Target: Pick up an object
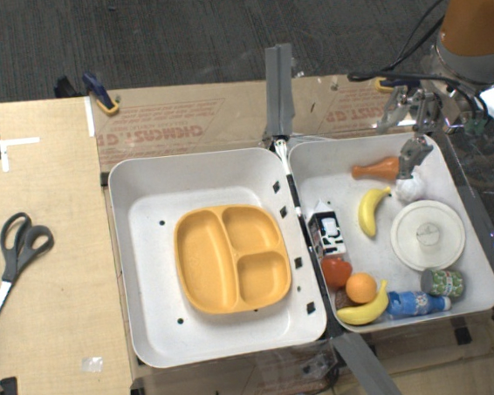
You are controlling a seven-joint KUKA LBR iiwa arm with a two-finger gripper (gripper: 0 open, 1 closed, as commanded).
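Observation:
The right bin (461, 187) holds several objects. An orange toy drumstick (376, 169) lies near its back, with a small white lump (408, 189) just right of it. My gripper (414, 154) hangs over the bin's back right part, right above the drumstick's right end and the white lump. A small banana (369, 211) lies in front of the drumstick, and a round white lid (426, 235) sits to its right.
Along the right bin's left and front sides lie a black-and-white carton (326, 231), a tomato (336, 271), an orange (360, 287), a second banana (363, 312), a blue bottle (413, 304) and a green can (445, 283). The left bin (138, 247) holds a yellow divided plate (233, 257). Scissors (14, 252) lie on the bench at left.

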